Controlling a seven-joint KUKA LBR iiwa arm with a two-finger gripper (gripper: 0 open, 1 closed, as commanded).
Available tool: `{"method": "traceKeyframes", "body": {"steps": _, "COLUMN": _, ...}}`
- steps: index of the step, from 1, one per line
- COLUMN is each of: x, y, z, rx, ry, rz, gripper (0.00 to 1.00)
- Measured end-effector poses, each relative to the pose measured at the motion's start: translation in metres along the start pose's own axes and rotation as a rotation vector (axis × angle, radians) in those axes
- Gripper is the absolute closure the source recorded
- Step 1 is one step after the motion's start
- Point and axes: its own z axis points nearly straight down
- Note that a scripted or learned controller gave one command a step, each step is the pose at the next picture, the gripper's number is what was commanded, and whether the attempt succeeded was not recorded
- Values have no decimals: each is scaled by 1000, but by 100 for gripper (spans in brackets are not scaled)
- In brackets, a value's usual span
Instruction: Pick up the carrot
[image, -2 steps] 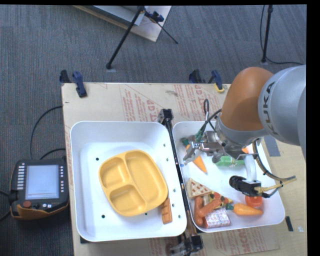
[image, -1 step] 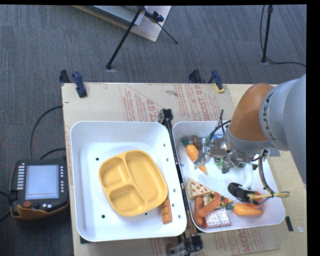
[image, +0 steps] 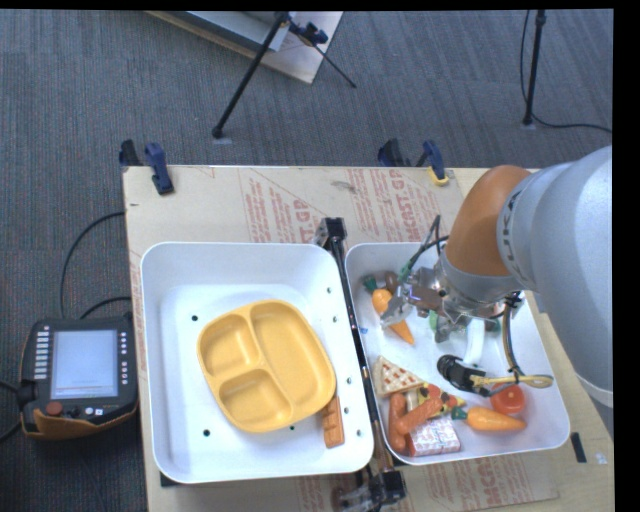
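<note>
A carrot (image: 384, 299) with a green top lies in the right bin (image: 553, 400), near its far left corner, with its orange tip (image: 403, 333) pointing toward the front. My gripper (image: 408, 308) is low over the carrot's middle and hides that part of it. A second orange carrot-like piece (image: 492, 420) lies at the bin's front right, well away from the gripper.
The right bin also holds a waffle wedge (image: 396, 377), sausage-like pieces (image: 415, 410), a pink packet (image: 435, 437) and a red tomato (image: 508, 398). In the left bin (image: 170, 300) sit a yellow divided plate (image: 265, 365) and a brown stick (image: 333, 423).
</note>
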Motion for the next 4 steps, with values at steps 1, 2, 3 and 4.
{"method": "traceKeyframes", "body": {"steps": 1, "x": 0, "y": 0, "z": -9, "rx": 3, "ry": 1, "rz": 2, "gripper": 100}}
{"method": "traceKeyframes", "body": {"steps": 2, "x": -19, "y": -60, "z": 0, "rx": 1, "ry": 0, "rz": 259, "gripper": 100}}
{"method": "traceKeyframes", "body": {"steps": 3, "x": -19, "y": -60, "z": 0, "rx": 1, "ry": 0, "rz": 260, "gripper": 0}}
{"method": "traceKeyframes", "body": {"steps": 4, "x": -19, "y": -61, "z": -9, "rx": 5, "ry": 1, "rz": 262, "gripper": 100}}
